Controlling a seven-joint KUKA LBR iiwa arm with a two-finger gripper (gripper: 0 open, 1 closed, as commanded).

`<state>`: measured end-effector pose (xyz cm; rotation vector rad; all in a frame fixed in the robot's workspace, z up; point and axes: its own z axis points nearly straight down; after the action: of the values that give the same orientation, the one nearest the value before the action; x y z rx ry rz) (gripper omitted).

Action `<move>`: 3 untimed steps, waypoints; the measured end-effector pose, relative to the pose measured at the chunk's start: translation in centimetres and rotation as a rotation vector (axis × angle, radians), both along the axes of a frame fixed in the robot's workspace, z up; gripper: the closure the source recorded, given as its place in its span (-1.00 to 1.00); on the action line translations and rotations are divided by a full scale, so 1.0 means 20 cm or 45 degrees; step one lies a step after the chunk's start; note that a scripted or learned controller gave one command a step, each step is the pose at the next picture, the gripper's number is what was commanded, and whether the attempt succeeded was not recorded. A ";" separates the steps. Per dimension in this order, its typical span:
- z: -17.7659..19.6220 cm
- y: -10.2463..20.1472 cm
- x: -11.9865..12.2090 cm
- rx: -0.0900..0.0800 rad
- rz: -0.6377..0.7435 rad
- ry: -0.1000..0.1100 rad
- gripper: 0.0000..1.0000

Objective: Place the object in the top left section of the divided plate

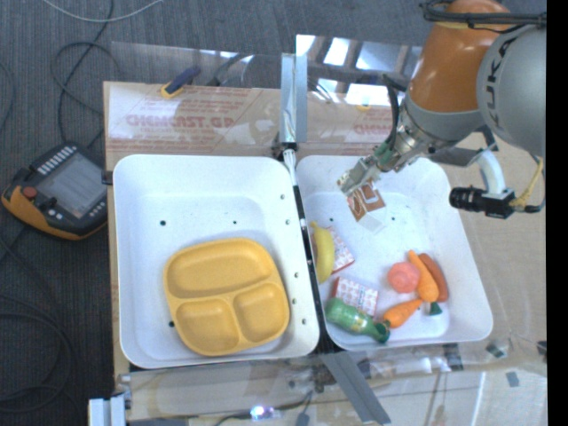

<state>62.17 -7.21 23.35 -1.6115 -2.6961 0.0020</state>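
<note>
A single fixed camera looks down at a slant on the bench — near enough that both white bins, left bin (142, 193) and right bin (461, 264), sit mid-frame. Grey floor lies toward 12 o'clock; the arm (479, 69) enters from 2 o'clock.

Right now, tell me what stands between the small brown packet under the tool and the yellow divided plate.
The small brown-and-white packet sits at the tool in the right white bin. The yellow divided plate lies in the left white bin. Between them stand the two bins' adjoining rims; nothing lies in the plate's sections.
</note>
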 end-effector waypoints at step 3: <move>-0.26 0.65 -0.54 0.003 0.394 0.003 -1.00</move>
<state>51.46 5.73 18.21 -1.1758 -2.9094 0.0005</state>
